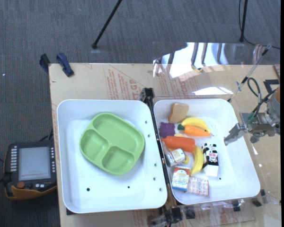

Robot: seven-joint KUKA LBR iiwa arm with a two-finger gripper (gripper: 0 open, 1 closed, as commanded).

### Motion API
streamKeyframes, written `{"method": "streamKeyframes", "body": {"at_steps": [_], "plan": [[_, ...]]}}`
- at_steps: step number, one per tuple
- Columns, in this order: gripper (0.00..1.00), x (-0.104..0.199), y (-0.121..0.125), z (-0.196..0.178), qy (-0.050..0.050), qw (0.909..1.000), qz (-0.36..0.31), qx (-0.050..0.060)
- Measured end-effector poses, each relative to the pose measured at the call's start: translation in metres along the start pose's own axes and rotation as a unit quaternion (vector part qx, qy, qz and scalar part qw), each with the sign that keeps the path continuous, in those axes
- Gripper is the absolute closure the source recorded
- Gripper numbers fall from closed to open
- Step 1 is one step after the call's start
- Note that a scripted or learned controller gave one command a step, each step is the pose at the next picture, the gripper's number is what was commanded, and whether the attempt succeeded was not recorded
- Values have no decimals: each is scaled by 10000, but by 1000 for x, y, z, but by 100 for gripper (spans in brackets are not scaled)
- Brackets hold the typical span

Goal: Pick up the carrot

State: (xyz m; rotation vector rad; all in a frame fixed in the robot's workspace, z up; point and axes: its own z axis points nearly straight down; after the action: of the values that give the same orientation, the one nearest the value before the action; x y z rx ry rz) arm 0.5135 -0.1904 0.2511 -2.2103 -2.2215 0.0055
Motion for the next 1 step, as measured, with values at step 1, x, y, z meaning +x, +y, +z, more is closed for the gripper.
{"method": "streamKeyframes", "body": {"at_steps": [1], "plan": [[0, 11, 88, 159, 17, 9994, -328, 45]]}}
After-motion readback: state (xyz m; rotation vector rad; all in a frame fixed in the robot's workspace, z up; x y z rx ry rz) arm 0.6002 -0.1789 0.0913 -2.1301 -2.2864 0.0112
